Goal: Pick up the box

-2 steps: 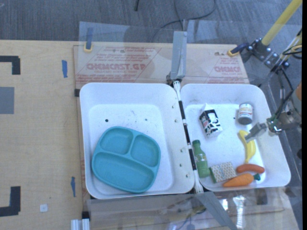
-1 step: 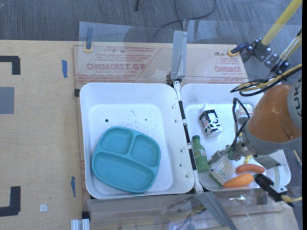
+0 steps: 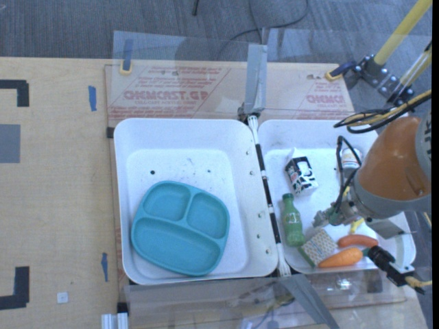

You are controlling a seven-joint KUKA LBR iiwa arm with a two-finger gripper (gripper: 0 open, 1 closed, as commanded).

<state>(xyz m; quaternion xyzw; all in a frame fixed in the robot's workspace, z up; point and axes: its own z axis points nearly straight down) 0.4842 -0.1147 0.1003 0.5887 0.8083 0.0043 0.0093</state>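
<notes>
Glossy white bin (image 3: 274,137) holds a small printed, seemingly cardboard box (image 3: 300,175).

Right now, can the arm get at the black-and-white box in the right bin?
Probably yes. The box lies apart from the green bottle and the carrots, with bare bin floor around it. The gripper hangs just to its right with nothing between.

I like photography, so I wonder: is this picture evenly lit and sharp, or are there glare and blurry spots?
Camera view: soft, even light with faint shadows; the clear sheets behind the bins show pale glare; the teal tray looks sharp, the orange-banded arm slightly soft.
</notes>
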